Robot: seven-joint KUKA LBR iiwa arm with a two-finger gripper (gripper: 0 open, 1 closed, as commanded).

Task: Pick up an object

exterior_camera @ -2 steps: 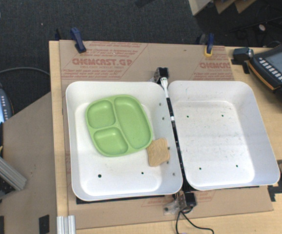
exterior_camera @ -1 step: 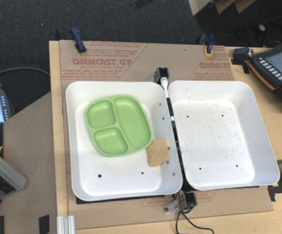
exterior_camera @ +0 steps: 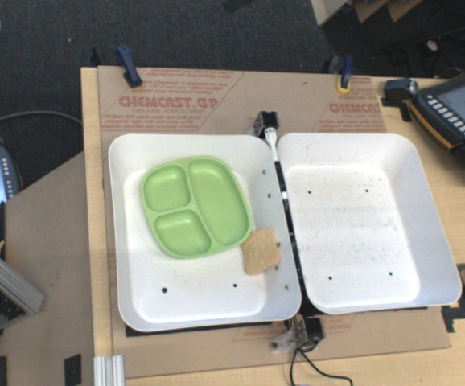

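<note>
A light green divided plate (exterior_camera: 195,207) with three compartments lies in the left white bin (exterior_camera: 136,288), tilted a little. A small tan, cork-like square piece (exterior_camera: 260,251) lies just right of the plate's lower corner, touching or nearly touching it, close to the bin's right wall.
The right white bin (exterior_camera: 425,215) sits beside the left one on a brown board (exterior_camera: 176,95). Blue and yellow clamps (exterior_camera: 128,65) hold the board's far edge. A handheld controller (exterior_camera: 450,115) lies at the far right. A cable (exterior_camera: 305,352) runs out at the front.
</note>
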